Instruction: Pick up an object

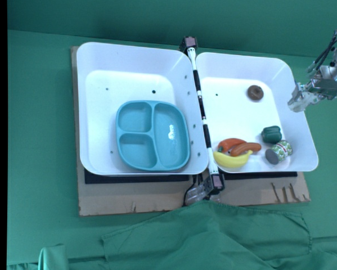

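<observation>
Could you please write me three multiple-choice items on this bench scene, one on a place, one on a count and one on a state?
1. Where does the blue divided plate lie?
A. in the left bin
B. in the right bin
C. on the green cloth

2. How many compartments does the plate have?
A. two
B. three
C. five

3. How does the gripper stand relative to the toys?
A. clamped on the banana
B. pressing on the doughnut
C. over the right bin's right rim, apart from them all

Answers:
1. A, since the plate rests on the floor of the left bin.
2. B, two small sections beside one long one.
3. C, it hangs at the rim of the right bin, away from the doughnut, green pepper and banana.
</observation>
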